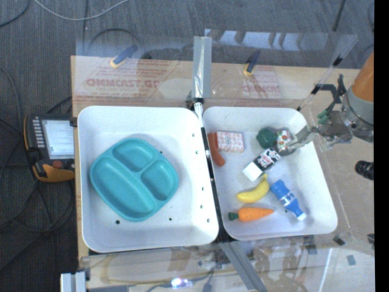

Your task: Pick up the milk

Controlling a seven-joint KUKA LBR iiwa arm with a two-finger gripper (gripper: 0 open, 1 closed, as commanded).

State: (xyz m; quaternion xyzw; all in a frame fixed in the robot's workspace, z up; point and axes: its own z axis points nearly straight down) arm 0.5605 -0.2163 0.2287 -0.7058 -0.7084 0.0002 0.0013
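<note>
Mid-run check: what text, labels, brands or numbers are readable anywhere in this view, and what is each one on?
Nothing reads cleanly.
Red lettering on the board behind the bins: seen mirrored through clear plastic, too blurred to quote.
A second red patch to its right: blurred.
Milk carton: black-and-white print, no legible words.
Blue bottle: label too small.
Pink-checked packet: no legible text.
Handheld screen left of the bins: washed out.

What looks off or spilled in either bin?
Nothing is spilled or broken. The milk lies tipped on its side, diagonal, in the right bin, close to the banana. The gripper is at its upper end. The teal tray sits askew in the left bin.
</note>
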